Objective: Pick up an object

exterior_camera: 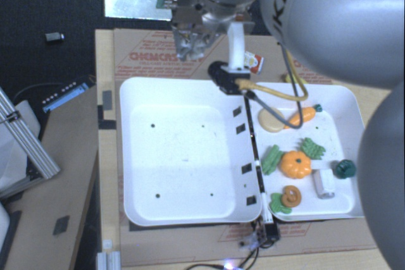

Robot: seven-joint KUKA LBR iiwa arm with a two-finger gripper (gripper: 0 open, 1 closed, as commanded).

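My gripper (pixel 188 47) hangs high over the far edge of the left bin (pixel 136 155), above the cardboard behind it, and I see nothing in it. The right bin (pixel 351 104) holds several small items: an orange carrot (pixel 304 116), a beige oval piece (pixel 272 122), a green leafy piece (pixel 312 148), a green pod (pixel 271 159), an orange pumpkin (pixel 295 164), a dark green ball (pixel 345 168), a white cylinder (pixel 324 183) and a brown ring (pixel 291 195) on a green piece. All of them lie well to the right of the gripper and nearer the front.
A small red and white item (pixel 254 62) lies on the cardboard behind the right bin. The arm's large grey body (pixel 342 16) looms over the right bin's far side. A divider wall (pixel 253 148) separates the two bins.
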